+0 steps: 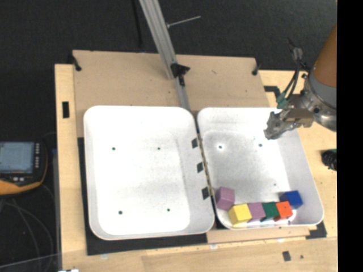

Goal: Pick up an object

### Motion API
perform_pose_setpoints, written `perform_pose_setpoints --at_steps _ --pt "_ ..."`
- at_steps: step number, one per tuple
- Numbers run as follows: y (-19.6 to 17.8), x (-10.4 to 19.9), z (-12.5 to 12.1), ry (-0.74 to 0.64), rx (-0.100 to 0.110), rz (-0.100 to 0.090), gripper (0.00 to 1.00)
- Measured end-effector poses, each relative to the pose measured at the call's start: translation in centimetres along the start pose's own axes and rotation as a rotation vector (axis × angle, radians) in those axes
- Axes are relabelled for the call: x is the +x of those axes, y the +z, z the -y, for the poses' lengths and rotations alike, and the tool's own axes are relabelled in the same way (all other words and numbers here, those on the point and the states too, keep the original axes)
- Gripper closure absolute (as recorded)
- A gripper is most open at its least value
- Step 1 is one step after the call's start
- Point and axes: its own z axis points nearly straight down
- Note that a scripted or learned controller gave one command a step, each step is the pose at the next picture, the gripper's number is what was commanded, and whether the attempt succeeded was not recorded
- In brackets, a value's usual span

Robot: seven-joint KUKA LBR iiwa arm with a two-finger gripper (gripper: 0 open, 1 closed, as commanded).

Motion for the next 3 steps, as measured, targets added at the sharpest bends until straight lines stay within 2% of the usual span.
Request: perform_pose_setpoints --at_steps 1,2,3 --pt "-3.8 0.9 1.9 0.000 0.004 -0.001 1.00" --pt "-4.5 6.4 0.2 -0.003 0.007 -0.002 1.00" --pt "-3.0 14.5 0.7 -0.005 0.012 -0.003 1.00"
